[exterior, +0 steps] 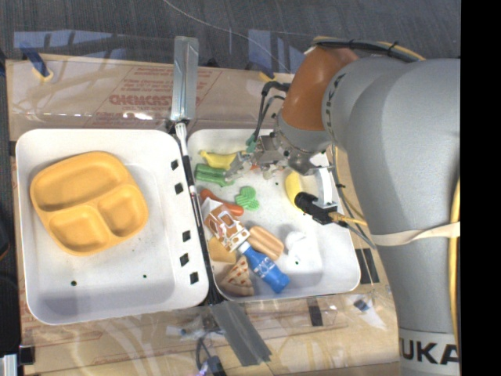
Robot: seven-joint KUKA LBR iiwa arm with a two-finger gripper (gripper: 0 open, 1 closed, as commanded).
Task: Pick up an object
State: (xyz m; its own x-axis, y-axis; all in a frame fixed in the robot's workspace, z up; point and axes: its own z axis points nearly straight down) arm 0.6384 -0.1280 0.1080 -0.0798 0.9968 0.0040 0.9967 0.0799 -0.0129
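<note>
My gripper hangs low over the far part of the right bin, under the orange wrist band. Just left of it lie a yellow toy and a dark green piece. A small bright green piece sits a little in front of it. A yellow banana-like piece lies right beside it, partly hidden by the wrist. I see nothing held in the gripper.
Nearer in the right bin lie an orange-and-white pack, a hot dog, a blue bottle, a pizza slice and a white piece. The left bin holds a yellow divided plate.
</note>
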